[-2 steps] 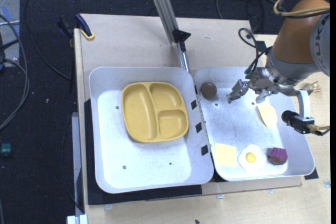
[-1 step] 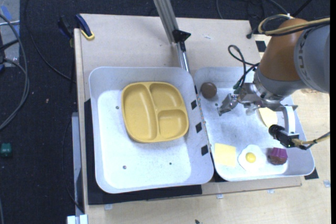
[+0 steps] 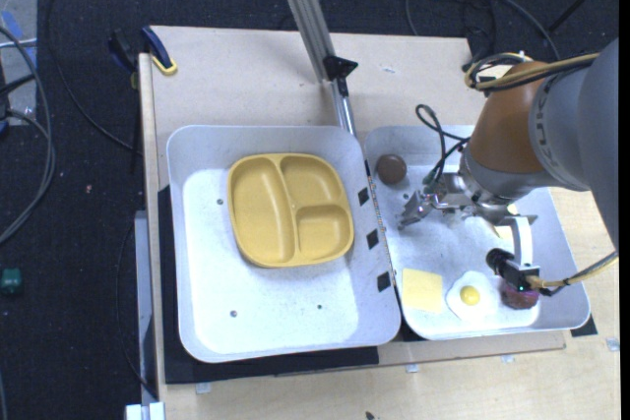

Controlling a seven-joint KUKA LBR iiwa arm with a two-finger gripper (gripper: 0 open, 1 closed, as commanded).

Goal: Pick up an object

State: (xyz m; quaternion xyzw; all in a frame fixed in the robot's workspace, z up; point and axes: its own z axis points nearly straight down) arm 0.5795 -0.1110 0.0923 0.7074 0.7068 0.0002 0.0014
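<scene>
Fried egg toy point(image 3: 469, 296) lies just beside the cheese slice point(image 3: 423, 289). Above the egg, the gripper point(image 3: 413, 211) hangs, fingers spread, holding nothing. Go straight down, squeeze slowly.

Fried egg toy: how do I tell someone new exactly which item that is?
Look at the right bin, the one the arm reaches into. Along its near edge lie three small items in a row; the fried egg is the middle one. It is white with a yellow yolk, between a flat yellow cheese slice and a dark purple piece.
</scene>
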